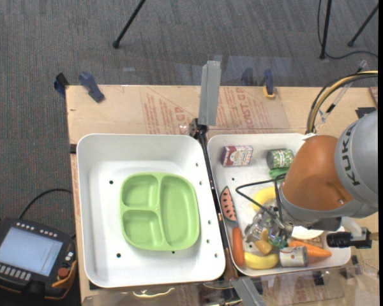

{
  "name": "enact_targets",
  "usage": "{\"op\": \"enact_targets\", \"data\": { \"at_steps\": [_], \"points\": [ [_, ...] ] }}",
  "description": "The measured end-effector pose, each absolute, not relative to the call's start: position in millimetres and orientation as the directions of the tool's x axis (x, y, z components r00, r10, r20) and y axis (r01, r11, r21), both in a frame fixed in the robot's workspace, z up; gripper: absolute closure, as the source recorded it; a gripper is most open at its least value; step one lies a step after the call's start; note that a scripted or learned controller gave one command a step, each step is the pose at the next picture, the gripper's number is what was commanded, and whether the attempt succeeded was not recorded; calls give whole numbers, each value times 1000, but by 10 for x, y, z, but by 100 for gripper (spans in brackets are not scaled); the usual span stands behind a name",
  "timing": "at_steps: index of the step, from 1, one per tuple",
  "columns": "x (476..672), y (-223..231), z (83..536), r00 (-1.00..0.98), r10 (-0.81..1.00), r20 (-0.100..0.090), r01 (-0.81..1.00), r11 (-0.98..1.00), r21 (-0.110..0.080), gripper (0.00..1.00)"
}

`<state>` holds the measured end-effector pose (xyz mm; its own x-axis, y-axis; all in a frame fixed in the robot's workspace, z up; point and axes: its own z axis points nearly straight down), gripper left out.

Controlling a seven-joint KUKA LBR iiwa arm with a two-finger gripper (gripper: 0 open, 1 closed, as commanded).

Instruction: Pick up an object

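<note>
Pincer [266, 229] sits low in the right bin [255, 136], in the lower right of the frame, down among the toy food beneath the orange wrist band; whether it is clenched or released I cannot tell, as clutter and cabling hide the tips. Just below it lies a yellow banana [262, 261], with an orange carrot [311, 250] and a small can [294, 256] to its right and a thin red-orange piece [238, 246] to its left. A watermelon slice [227, 204] rests by the bin's left wall, and a small carton [237, 155] and a green can [280, 158] stand along the upper edge. The left bin [92, 203] carries a green divided plate [159, 211]. The banana looks like the nearest candidate: probably light, hard, smooth plastic, likely to slip, so I would take it across its narrow middle, not at the tapering ends. The cans would roll; the carton offers flat sides.
</note>
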<state>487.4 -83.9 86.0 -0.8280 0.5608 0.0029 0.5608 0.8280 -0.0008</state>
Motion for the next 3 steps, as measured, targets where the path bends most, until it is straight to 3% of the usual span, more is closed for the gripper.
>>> {"op": "enact_targets", "data": {
  "at_steps": [1, 2, 3],
  "points": [
    [5125, -871, 865, -577, 817, 2, 817, 577, -2, 100],
    [5129, -876, 870, -578, 816, 0, 816, 578, -2, 0],
    [5734, -996, 866, -426, 905, 1, 905, 426, -3, 0]
  ]
}}
